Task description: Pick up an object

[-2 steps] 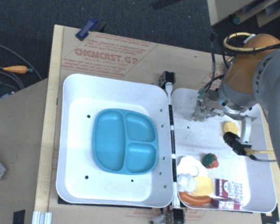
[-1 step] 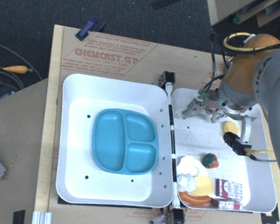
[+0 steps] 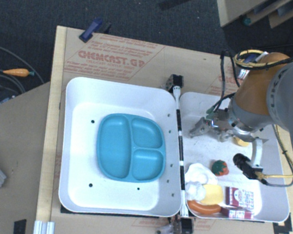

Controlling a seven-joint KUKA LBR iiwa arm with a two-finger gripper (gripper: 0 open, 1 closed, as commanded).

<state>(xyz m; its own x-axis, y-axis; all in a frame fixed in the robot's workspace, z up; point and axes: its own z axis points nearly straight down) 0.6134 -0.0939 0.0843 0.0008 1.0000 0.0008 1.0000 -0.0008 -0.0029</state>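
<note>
Arm (image 3: 261, 88): reaching in from 3 o'clock, hanging over the right bin's (image 3: 275, 208) 12 o'clock end.
Gripper (image 3: 211, 126): hovering above bare bin floor; jaw state cannot be told.
Objects: a strawberry-like toy (image 3: 219, 167), white item (image 3: 197, 182), yellow piece (image 3: 212, 193), hot dog (image 3: 204, 207) and carton (image 3: 242, 202) are lying toward 6 o'clock.
Left bin (image 3: 83, 98): holding a blue divided plate (image 3: 130, 147).

Claw (image 3: 206, 127) low, fingers seemingly spread

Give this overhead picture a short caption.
Robot arm over the right bin of toy food; blue plate in the left bin.
</note>
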